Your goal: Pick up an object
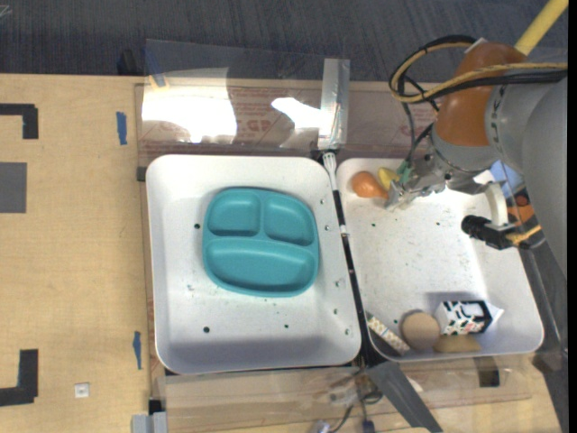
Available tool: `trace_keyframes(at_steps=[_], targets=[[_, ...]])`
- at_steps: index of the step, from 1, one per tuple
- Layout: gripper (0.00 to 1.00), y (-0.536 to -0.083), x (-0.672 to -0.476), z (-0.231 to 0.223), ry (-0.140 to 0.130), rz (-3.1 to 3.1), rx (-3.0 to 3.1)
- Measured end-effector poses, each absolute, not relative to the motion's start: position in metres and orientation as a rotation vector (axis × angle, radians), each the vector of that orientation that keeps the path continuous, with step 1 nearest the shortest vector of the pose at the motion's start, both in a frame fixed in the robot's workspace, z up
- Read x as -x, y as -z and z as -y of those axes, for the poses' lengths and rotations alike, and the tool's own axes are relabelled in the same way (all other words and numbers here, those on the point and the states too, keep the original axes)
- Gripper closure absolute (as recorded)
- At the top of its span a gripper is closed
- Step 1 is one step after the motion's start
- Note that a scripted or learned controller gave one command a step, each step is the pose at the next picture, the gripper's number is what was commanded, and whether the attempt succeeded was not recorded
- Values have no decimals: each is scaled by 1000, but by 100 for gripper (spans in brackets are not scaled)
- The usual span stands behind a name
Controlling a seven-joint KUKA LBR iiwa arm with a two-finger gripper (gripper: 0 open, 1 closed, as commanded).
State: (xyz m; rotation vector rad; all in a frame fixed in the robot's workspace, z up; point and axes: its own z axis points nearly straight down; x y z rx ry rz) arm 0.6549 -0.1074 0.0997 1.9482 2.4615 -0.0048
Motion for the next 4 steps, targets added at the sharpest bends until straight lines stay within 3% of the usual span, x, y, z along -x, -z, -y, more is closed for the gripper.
trace_keyframes(at_steps=[1, 2, 3, 4], targets=[[100, -187, -621, 80, -6, -2135, -2298], [0, -185, -620, 80, 0, -2137, -2301], [0, -110, -622, 96, -23, -2078, -2334], [0, -86, -667, 135, -2, -2103, -2330]])
